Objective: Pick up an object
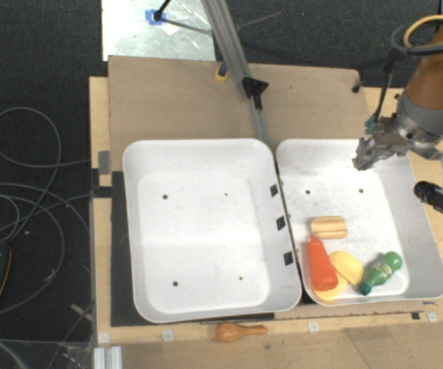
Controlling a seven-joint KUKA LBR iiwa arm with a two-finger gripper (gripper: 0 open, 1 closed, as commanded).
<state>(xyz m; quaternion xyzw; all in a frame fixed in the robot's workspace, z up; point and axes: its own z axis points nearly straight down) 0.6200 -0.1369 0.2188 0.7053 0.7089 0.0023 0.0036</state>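
Several toy foods lie in the near part of the right bin (406, 206): a tan bread roll (328, 227), an orange-red bottle (321, 264), a yellow lemon-like piece (347, 267) and a green bottle (381, 272). My gripper (364, 157) hangs over the bin's far side, well above and behind these objects, with nothing seen between its fingers. The arm's orange band (437, 83) rises to the right of it.
The left bin (141, 206) sits beside the right one, joined by black clips (281, 223). A small orange-brown toy (239, 330) lies on the bench in front of the bins. A grey pole (229, 37) slants across the back. Cables lie on the floor at left.
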